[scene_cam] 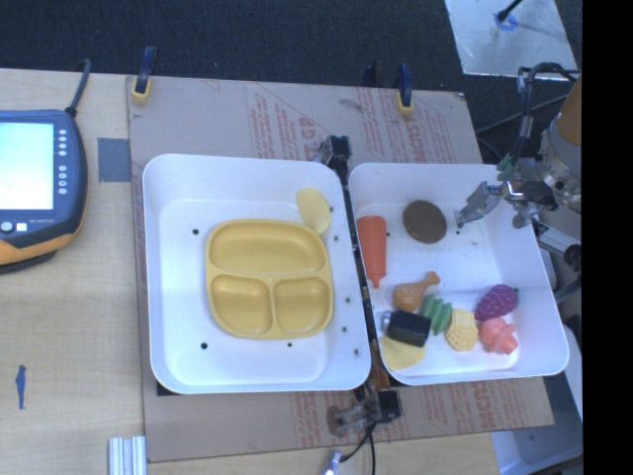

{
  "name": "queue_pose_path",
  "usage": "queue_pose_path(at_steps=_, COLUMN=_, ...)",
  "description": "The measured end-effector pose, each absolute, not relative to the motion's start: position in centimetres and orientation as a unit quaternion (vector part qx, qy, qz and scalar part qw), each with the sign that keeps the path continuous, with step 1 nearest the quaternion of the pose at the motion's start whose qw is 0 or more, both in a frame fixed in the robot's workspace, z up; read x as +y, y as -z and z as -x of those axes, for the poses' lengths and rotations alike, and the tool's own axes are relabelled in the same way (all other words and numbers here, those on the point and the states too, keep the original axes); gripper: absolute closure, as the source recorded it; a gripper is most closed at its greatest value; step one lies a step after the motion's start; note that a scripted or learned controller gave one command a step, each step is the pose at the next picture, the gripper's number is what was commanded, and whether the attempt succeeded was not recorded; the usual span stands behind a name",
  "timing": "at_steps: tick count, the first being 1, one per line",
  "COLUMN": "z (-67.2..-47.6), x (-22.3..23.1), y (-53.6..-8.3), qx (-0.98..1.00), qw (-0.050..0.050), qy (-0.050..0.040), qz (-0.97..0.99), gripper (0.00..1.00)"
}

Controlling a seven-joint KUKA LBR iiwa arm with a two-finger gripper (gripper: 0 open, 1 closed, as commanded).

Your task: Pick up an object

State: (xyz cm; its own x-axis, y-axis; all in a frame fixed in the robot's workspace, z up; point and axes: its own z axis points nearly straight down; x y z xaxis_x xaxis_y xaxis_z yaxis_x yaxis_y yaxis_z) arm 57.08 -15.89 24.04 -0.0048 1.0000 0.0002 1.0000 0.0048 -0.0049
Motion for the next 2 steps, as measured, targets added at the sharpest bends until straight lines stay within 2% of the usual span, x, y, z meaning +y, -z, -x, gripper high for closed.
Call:
queue_pose_path(at_steps=1, z=-56.0, x=-14.2, y=-9.1, qx=-0.709, qw=0.002, qy=-0.0021, qz=0.705, gripper=0.0)
queue_pose_path(at_steps=2, z=-50.3, x=-10.1, y=-9.1, qx=-0.709, qw=0.002, qy=-0.0017, qz=0.705, gripper=0.0)
